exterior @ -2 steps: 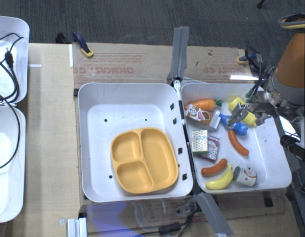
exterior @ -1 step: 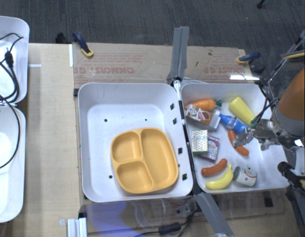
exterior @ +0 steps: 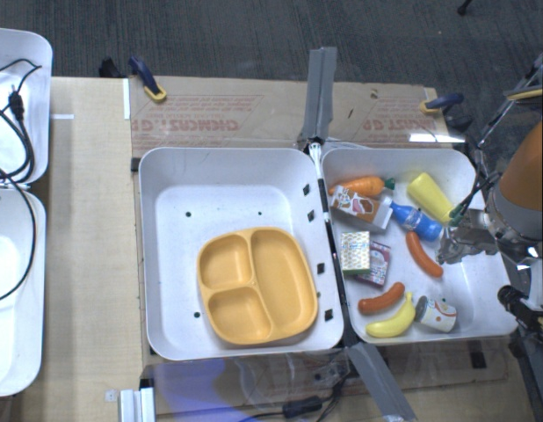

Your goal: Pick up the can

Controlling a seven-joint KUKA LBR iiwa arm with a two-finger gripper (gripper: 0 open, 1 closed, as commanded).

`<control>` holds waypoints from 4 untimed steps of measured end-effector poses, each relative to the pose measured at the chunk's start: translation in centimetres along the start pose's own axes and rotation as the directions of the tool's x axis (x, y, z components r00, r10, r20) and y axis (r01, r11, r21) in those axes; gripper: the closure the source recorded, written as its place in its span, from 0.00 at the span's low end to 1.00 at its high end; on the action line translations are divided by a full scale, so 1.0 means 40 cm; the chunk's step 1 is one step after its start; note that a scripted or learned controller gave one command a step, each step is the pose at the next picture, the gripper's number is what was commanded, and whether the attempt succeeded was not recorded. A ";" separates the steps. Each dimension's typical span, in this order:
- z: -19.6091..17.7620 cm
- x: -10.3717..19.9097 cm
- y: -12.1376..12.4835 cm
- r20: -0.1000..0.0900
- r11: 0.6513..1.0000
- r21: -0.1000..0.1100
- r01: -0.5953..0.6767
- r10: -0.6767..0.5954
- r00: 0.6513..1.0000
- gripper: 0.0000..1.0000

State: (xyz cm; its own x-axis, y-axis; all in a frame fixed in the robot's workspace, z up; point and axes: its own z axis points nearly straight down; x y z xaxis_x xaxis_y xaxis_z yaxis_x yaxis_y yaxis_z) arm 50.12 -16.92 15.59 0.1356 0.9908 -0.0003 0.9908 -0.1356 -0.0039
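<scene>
Gripper (exterior: 453, 246): low inside the right bin (exterior: 482, 331), near its right wall, at the end of the grey arm (exterior: 517, 236) reaching in from the right. Opening width: cannot tell, the tip being dark and small against the bin floor. Nothing seen held. Just left of the tip, a red sausage (exterior: 423, 255) lying at a slant, close to or touching the tip.

Can (exterior: 438, 315): short, white, with red and green marks, lying on its side near the front right corner of the right bin; below the gripper in the view and apart from it. Touching or just beside its left end, a yellow banana (exterior: 392, 323).

Other contents of the right bin: second red sausage (exterior: 380, 300) just above the banana; small patterned box (exterior: 356, 252) and pink packet (exterior: 377, 265) near the left wall; red-and-white carton (exterior: 354, 204); orange carrot (exterior: 363, 185) at the back; blue bottle (exterior: 418, 220); yellow bottle (exterior: 430, 197) towards the back right.

Left bin (exterior: 157, 236): yellow three-compartment plate (exterior: 254, 285), lying flat, nothing in its compartments.
</scene>
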 end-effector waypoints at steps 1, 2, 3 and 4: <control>-0.255 0.027 -0.062 0.001 0.965 -0.004 0.261 -0.261 0.965 1.00; -0.275 0.026 -0.060 0.002 0.966 -0.003 0.260 -0.260 0.966 1.00; -0.296 0.025 -0.058 0.003 0.966 -0.001 0.259 -0.259 0.966 1.00; -0.316 0.024 -0.056 0.004 0.966 0.000 0.259 -0.259 0.966 1.00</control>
State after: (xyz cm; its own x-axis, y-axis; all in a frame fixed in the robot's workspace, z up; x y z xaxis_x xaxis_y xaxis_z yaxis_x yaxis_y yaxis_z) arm 48.10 -15.67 28.24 -0.1258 0.9921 -0.0030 0.9921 0.1258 -0.0037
